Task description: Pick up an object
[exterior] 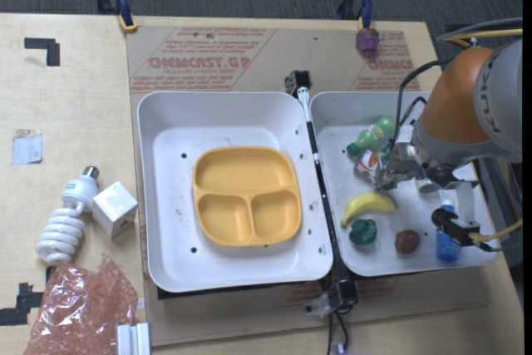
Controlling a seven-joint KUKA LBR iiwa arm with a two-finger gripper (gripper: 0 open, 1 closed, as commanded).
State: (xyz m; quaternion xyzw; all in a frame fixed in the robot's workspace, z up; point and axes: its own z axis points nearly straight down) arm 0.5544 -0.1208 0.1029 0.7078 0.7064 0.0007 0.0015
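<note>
I am reaching my fingers (387,171) down into the right bin (465,262), and I cannot tell how far apart they are standing. They are hovering at a red-and-white object (368,163). A green bottle (371,135) is lying just beyond them, a banana (367,204) just below, with a dark green object (363,232) and a brown ball (406,241) farther down.

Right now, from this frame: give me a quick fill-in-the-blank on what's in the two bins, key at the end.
1. The yellow divided tray lies in the ____ bin.
2. The banana lies in the ____ bin.
3. The tray has ____ compartments.
4. Just below the banana sits a dark ____ object.

Missing words: left; right; three; green
</note>
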